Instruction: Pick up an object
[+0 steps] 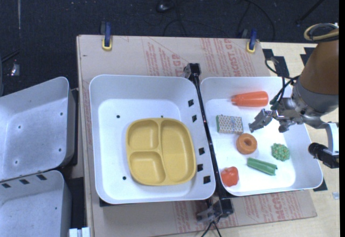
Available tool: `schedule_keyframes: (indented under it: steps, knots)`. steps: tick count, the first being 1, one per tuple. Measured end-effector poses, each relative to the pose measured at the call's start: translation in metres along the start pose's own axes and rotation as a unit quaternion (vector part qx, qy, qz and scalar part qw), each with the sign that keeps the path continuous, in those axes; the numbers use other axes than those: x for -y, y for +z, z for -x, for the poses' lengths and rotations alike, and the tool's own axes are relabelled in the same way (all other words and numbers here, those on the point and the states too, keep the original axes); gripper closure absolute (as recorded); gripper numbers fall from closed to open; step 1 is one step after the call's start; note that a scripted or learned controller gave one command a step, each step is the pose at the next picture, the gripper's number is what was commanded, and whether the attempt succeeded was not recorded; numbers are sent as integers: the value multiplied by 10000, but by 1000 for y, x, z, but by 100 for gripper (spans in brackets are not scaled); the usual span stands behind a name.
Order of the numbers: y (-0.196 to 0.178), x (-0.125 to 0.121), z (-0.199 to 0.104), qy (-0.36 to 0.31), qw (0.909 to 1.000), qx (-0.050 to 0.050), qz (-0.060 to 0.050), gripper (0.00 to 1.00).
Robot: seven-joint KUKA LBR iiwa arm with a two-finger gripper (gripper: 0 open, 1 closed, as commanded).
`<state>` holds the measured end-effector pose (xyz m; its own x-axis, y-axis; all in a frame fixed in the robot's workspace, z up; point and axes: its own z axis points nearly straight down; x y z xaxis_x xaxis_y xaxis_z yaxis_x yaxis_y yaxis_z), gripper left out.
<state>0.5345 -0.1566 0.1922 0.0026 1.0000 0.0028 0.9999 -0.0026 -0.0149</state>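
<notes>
Over the right bin (310, 176) the claw (261, 121) hovers with fingers apart, holding nothing. Just below sits the doughnut (247, 144), the sponge (229, 123) to its left, the carrot (250, 99) above. This looks like the approach step; next it must descend onto one object and close.

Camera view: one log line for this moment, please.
tool above right white bin, nothing visibly held | nearest: orange ring-shaped doughnut toy | yellow divided plate in left white bin
</notes>
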Motion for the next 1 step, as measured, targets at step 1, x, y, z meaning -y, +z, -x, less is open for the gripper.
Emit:
schedule_keyframes:
  steps: [1]
  knots:
    - [-8,-3,-1,-17,10000,13,70,0]
